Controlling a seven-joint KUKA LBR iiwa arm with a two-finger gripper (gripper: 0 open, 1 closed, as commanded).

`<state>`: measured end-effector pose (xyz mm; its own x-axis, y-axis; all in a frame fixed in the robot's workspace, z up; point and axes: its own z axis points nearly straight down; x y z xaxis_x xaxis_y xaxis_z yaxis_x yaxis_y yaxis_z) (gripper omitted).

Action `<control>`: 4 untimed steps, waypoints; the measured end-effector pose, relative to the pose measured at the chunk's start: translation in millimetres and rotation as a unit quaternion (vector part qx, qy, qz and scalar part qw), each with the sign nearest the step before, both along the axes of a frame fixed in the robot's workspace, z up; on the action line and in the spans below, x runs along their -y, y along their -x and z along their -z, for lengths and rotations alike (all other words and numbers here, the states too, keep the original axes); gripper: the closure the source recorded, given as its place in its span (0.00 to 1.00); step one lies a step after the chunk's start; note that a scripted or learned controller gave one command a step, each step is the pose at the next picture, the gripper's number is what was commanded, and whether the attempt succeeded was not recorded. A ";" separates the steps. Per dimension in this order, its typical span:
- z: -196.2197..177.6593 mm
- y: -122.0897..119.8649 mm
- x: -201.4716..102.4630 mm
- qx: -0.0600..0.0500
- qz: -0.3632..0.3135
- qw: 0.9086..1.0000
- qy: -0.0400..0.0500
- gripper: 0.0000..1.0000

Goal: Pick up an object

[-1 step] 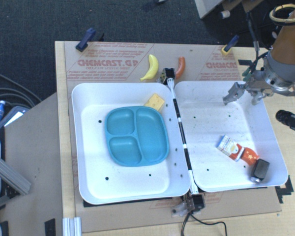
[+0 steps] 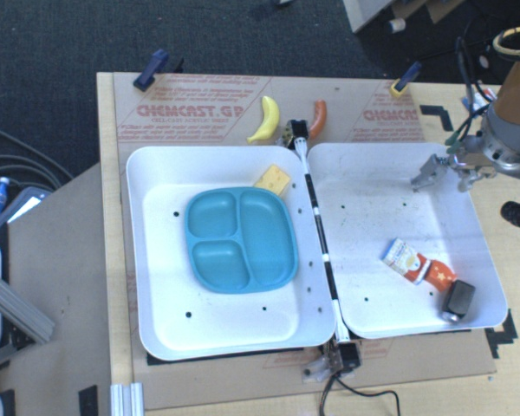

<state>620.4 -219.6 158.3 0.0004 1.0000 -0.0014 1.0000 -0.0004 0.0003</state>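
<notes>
Carton [image 2: 406, 260] well apart from gripper [image 2: 435, 173], nearer camera.

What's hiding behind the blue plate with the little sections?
Behind the blue plate, a yellow block peeks out in the left bin. The plate's rim covers its lower edge. Whatever lies under the plate is covered too.

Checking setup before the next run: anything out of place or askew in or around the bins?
Yes. A banana and an orange carrot-like piece lie on the board behind the bins, outside both. A yellow block sits tilted at the blue tray's far edge in the left bin.
</notes>
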 end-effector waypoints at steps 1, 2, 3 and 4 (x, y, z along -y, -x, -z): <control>74.3 60.5 -1.6 -0.002 -0.003 1.000 -0.006 0.00; 74.2 141.9 0.6 -0.003 -0.001 1.000 -0.005 0.00; 64.2 141.1 2.8 -0.001 0.000 1.000 -0.002 1.00; 47.8 141.6 -79.3 -0.002 -0.001 1.000 -0.002 1.00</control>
